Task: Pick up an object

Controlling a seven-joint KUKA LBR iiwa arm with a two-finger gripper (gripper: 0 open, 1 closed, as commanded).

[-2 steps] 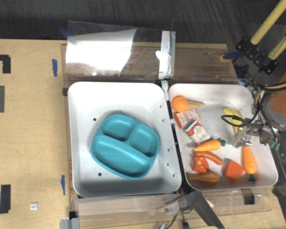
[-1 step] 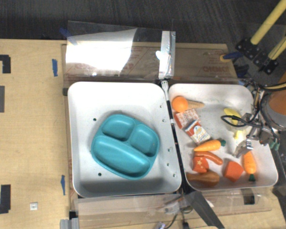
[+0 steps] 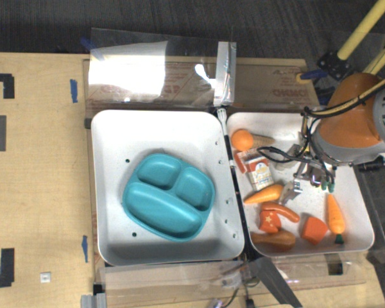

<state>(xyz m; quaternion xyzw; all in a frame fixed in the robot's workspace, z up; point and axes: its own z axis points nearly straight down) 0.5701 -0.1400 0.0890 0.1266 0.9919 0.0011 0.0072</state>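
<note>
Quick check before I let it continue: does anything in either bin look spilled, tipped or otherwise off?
Nothing looks spilled or broken. The teal divided plate lies askew in the left bin. The toy foods sit crowded in the right bin, a carrot near its right wall. The gripper hangs above that pile.

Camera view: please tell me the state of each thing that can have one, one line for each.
Teal divided plate: right side up, lying in the left bin, no food on it.
Small jar: lying on its side in the right bin.
Carrot: lying flat, not held.
Orange ball: resting near the divider, not held.
Claw: low over the right bin, fingers unclear.
</note>
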